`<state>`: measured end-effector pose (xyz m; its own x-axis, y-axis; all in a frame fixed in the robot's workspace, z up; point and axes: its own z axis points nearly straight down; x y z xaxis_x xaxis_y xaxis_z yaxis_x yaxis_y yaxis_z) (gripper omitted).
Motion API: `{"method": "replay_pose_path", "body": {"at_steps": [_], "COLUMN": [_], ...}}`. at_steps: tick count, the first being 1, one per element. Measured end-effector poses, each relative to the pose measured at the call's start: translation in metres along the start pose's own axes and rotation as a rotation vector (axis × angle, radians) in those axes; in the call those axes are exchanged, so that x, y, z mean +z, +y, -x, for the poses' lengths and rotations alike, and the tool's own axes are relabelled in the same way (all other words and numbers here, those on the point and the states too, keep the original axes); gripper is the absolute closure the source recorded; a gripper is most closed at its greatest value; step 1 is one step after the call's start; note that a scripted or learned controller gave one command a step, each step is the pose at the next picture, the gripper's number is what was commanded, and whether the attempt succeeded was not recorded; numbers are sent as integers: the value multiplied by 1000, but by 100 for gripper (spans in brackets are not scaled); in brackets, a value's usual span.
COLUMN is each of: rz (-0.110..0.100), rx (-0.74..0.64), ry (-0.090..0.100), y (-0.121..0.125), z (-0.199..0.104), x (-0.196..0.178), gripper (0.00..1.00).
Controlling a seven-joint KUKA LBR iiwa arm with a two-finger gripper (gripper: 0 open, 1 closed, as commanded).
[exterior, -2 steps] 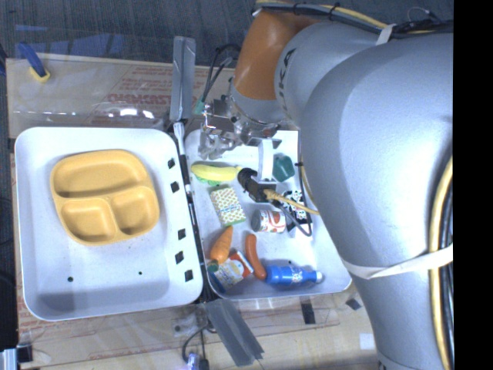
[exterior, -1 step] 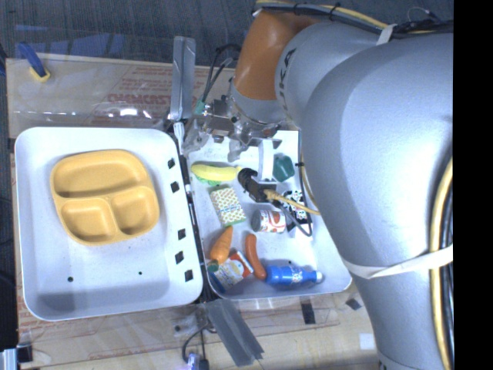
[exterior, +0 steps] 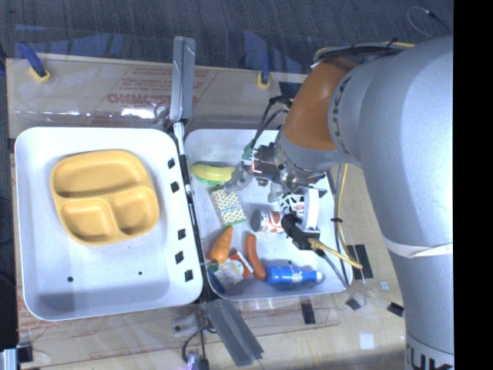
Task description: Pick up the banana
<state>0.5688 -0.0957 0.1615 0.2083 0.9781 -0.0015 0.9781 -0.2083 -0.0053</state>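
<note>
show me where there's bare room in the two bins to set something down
Bare floor in the left white bin, in front of the yellow sectioned plastic tray. The right white bin is crowded: yellow banana, orange carrot, blue bottle.

Banana hemmed by bin wall at nine o'clock, patterned packet at five, wrist at three.

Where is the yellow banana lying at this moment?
The yellow banana lies in the right white bin, near its upper-left corner, just above the green-checkered packet and left of the arm's end effector.
</note>
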Motion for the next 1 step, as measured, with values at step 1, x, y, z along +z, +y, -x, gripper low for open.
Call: {"method": "replay_pose_path", "body": {"at_steps": [1], "rz": [-1], "rx": [-211], "ry": [2], "y": [32], "z": [-2], "x": [70], "gripper": [0]}}
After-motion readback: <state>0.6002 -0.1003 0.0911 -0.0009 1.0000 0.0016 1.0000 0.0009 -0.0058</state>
